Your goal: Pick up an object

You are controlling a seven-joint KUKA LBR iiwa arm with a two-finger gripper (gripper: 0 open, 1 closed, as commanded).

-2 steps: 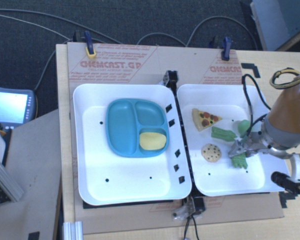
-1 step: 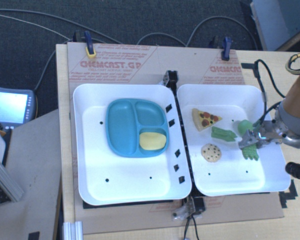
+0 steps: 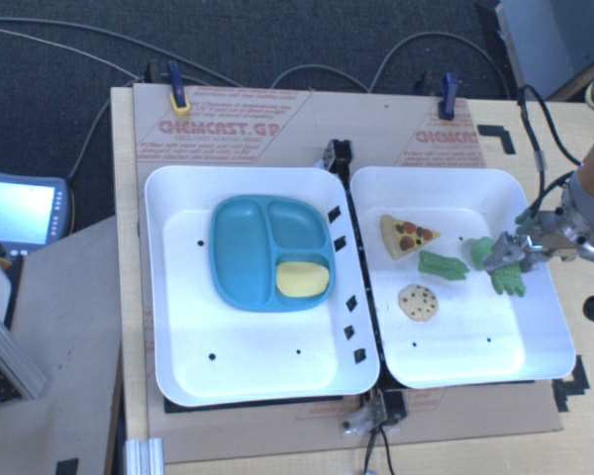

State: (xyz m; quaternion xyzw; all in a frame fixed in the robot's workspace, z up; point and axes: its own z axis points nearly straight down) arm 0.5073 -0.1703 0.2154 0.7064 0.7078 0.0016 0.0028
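Our gripper low in right bin, among green toy pieces; jaw state we cannot tell. We judge: centre on one piece, clamp fully, lift straight.

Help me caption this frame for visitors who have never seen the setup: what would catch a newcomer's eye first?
First comes the blue divided plate in the left bin, with a yellow piece in its lower right compartment. Next, the right bin holds a toy pizza slice, a cookie and green toy pieces. At that bin's right edge, the gripper sits low over one green piece.
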